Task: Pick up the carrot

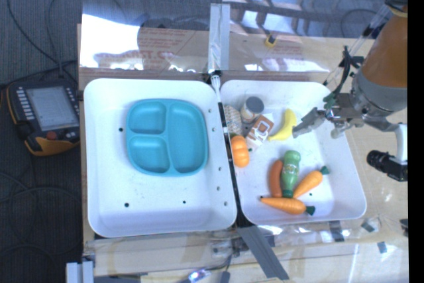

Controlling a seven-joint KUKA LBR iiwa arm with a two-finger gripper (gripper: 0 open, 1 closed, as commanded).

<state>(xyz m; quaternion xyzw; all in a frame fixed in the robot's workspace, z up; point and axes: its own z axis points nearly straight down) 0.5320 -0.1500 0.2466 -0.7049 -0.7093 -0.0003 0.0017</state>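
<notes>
Gripper (320, 121): hanging over the right bin (344, 162) near the banana (286, 125) — fingers spread, nothing in them

Carrot (286, 205): flat at the bin's front edge — second carrot (309, 183) angled just above, green bottle (289, 173) between

Left bin (106, 169): blue divided plate (165, 136)

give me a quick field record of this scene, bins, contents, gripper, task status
left bin: holds a blue divided plate
right bin: toy food, namely carrots and, a green bottle, a banana, an orange, a small round can
gripper: above the right bin's upper right part, beside the banana, nothing seen between its fingers
arm: reaches in from the right
task status: carrots lying in the bin, none picked up yet
</notes>
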